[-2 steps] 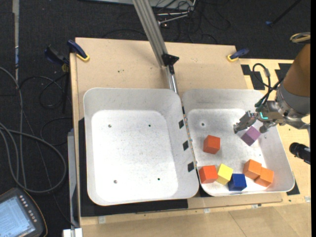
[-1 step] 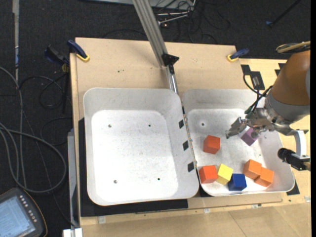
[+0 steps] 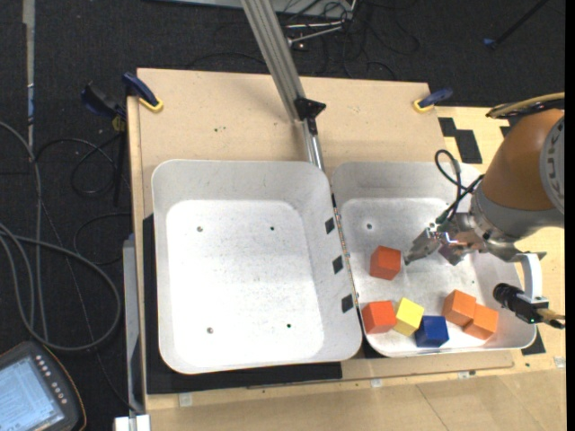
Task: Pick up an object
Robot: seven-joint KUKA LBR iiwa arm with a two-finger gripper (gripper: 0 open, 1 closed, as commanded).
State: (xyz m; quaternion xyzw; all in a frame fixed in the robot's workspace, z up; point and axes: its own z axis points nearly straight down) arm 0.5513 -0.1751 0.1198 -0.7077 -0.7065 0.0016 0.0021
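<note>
- Nearest the camera, along the front wall of the right bin (image 3: 422, 348), a row of cubes is seen: an orange cube (image 3: 379, 316) at the left, a yellow cube (image 3: 409, 316) touching it, and a blue cube (image 3: 432, 330) just beside the yellow one.
- Further right in the same row, two more orange blocks (image 3: 472, 312) are found pressed together near the bin's front right corner.
- Deeper in the right bin, a lone orange-red cube (image 3: 385, 262) is set apart from the row, near the bin's middle.
- The gripper (image 3: 420, 250) is placed just right of that lone cube, with its tips pointed toward it; nothing is seen between the fingers, and whether they are spread or closed cannot be told.
- The grey arm with its orange band (image 3: 530, 151) is seen entering from the right.
- The left bin (image 3: 171, 241) is seen beside the right one, their walls touching.
</note>
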